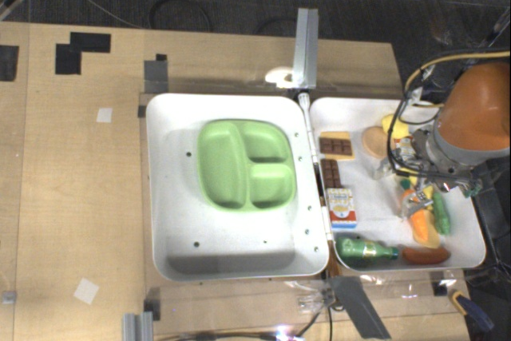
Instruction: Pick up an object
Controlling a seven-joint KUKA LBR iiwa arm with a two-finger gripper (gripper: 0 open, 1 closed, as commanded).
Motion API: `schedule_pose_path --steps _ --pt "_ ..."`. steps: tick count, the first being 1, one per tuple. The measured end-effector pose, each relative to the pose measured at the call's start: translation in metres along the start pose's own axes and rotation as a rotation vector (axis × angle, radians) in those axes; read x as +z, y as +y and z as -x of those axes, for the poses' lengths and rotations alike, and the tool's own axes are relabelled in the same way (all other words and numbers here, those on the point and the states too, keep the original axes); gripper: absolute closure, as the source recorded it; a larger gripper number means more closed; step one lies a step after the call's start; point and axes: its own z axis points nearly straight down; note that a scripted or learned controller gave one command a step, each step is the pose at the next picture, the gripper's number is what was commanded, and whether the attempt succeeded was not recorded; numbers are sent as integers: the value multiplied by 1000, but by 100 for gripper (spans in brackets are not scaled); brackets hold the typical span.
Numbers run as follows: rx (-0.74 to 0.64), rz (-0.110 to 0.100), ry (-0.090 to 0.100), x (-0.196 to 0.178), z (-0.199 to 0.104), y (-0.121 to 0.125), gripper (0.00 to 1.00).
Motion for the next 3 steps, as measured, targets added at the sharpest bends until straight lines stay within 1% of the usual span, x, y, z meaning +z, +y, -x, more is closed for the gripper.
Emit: schedule_pose_path --steps 1,2,3 --pt "9 1 -3 -1 -29 11 0" --pt "6 -8 -19 -16 -23 10 100" --pt "6 -8 -18 -15 -23 10 0"
